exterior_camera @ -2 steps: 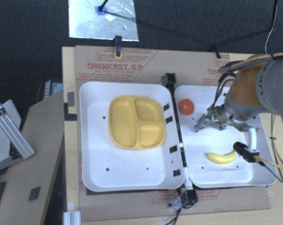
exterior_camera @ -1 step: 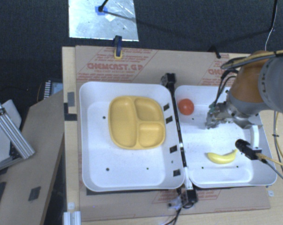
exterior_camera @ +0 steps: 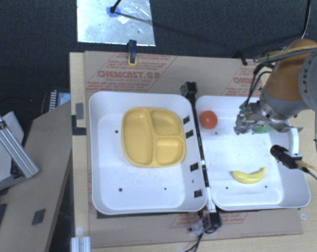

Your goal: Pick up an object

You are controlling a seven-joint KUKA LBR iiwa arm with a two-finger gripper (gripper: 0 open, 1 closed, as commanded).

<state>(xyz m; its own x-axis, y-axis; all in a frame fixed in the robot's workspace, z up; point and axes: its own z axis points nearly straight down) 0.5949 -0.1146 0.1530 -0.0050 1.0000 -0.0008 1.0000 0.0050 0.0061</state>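
Nearest to you, at the front of the right bin (exterior_camera: 292, 196), a yellow banana (exterior_camera: 248, 176) lay on the white floor, well apart from anything that could have lifted it. Just beyond it and to the right, a small black fitting (exterior_camera: 282, 155) jutted in over the bin's right wall.

Further back in the same bin, the claw (exterior_camera: 246, 124) hung low over the floor, with a scrap of something green (exterior_camera: 261, 128) showing just beside it; you could not have told what that green thing was, nor whether it was touching the claw. From this slant I could not tell whether the claw was released or clenched, and nothing was visibly held in it. To its left, near the bin's back left corner, a red tomato (exterior_camera: 208, 119) sat near the claw but apart from it.

In the left bin (exterior_camera: 103, 156), a yellow divided plate (exterior_camera: 152, 136) lay flat near the middle, three compartments up.

Behind both bins you had the cardboard sheet (exterior_camera: 164, 70) covering the worktop, and a yellow clamp (exterior_camera: 132, 54) at its back edge.

As for progress, I judged the pick not yet made: every object rested on a bin floor. What was left was the grasp itself and the lift, most likely on the green thing or the tomato.
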